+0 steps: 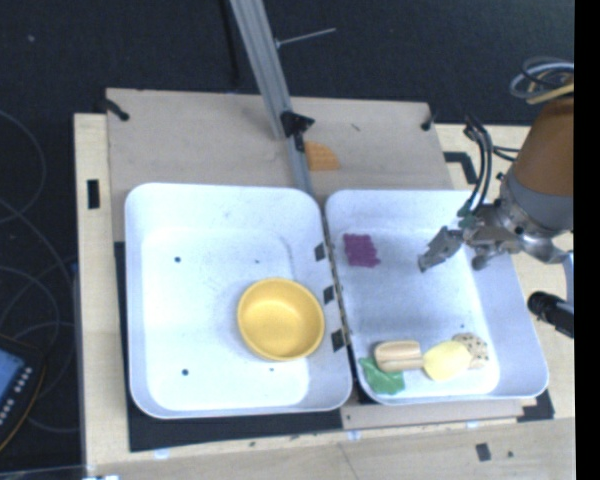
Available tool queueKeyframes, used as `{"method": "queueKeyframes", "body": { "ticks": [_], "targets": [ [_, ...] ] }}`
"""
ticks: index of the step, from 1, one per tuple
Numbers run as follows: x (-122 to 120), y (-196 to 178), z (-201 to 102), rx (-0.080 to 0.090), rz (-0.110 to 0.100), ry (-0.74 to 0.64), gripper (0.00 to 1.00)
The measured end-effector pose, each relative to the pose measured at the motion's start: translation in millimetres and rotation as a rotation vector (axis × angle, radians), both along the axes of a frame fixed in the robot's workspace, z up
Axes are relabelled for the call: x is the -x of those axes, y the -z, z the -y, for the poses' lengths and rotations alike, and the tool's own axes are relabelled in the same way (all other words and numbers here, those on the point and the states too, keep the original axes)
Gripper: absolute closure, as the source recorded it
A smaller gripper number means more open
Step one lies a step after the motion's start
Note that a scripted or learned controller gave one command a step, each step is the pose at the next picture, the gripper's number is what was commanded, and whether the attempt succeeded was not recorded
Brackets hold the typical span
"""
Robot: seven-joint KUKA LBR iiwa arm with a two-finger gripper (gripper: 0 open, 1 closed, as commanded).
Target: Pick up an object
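Observation:
My gripper (456, 254) hangs over the right side of the right bin (500, 318), its two fingers spread apart with nothing between them. A purple flat piece (361, 250) lies in that bin's back left part, to the left of the gripper. Along the bin's front edge lie a tan block (397, 355), a yellow lemon-shaped object (443, 362), a speckled beige piece (471, 347) and a green scrap (380, 377). A yellow bowl (279, 318) sits in the left bin (170, 228), near the divider.
A grey metal pole (264, 63) slants up from the back of the bins. A small orange object (321, 157) lies on the bench behind the bins. Cables run beside the arm at the right.

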State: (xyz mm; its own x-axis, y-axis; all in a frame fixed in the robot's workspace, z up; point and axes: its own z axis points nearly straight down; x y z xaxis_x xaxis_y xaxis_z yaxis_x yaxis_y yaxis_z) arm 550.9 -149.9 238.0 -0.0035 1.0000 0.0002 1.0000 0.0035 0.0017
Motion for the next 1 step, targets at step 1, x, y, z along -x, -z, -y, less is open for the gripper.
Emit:
{"method": "queueKeyframes", "body": {
  "ticks": [1],
  "targets": [
    [0.0,-0.1,0.1,0.0,0.0,0.001,0.0]
  ]
}}
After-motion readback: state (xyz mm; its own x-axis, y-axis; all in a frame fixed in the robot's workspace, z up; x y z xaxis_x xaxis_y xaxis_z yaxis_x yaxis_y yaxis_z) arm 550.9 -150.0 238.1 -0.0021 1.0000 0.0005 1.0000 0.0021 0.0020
